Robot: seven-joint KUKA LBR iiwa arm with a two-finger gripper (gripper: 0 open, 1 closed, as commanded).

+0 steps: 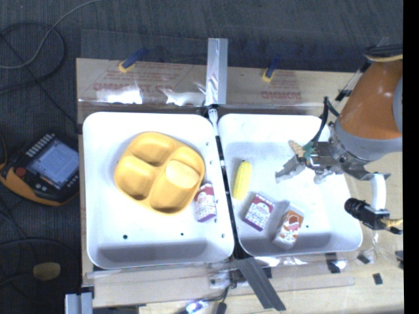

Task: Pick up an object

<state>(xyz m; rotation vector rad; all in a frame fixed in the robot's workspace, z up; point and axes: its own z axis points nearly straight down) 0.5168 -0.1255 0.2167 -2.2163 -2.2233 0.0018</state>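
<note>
Gripper fingers (pixel 288 169) of the grey KUKA arm with the orange band (pixel 370 110) hang over the right white plastic bin (pixel 262 133), pointing left; two metal prongs seem spread with nothing between them, though the small size leaves this uncertain, and whether they touch the bin floor cannot be told. Just left of the gripper, apart from it, lies a yellow corn-cob-shaped toy (pixel 241 178) near the bin's left wall. Nearer the front wall lie a red-and-white small packet (pixel 258 212) and, just beside it, a red-and-orange small carton (pixel 289 225). The left white plastic bin (pixel 105 237) holds a yellow plastic dish with three compartments (pixel 157 171) and a red-and-white little bottle-shaped item (pixel 205 202) close to the dish's right edge, against the wall between the bins. Both bins rest on a light wooden bench (pixel 88 84) with clear plastic sheeting and two blue-and-yellow clamps (pixel 133 59) along its back edge. On the dark carpet to the left sits a handheld control pendant with an orange casing (pixel 42 169), with black cables (pixel 39 38) trailing across the floor.
</note>
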